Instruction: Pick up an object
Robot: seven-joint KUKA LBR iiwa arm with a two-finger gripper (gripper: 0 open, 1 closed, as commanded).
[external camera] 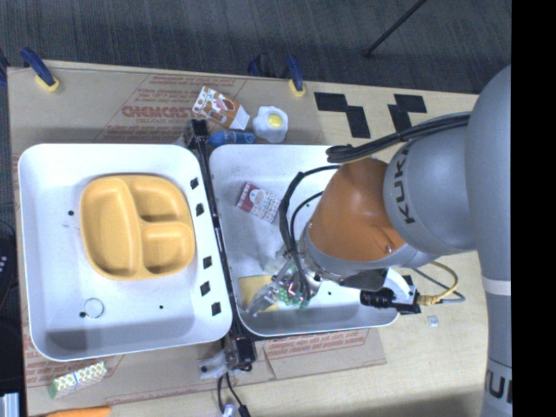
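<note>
My gripper [282, 288] reaches down into the front left corner of the right bin [365, 321], under the arm's orange band [349, 215]. Right below it lie a pale yellow object [251, 290] and something small and green [293, 299]; whether the gripper touches them I cannot tell. A red and white packet [256, 200] lies flat further back in the same bin, apart from the gripper.
The left bin [43, 233] holds a yellow divided tray [137, 225]. Behind the bins on the cardboard lie a snack packet [213, 104], a blue object [231, 137] and a white and yellow item [272, 122]. A wrapper [78, 378] lies at the front left.
</note>
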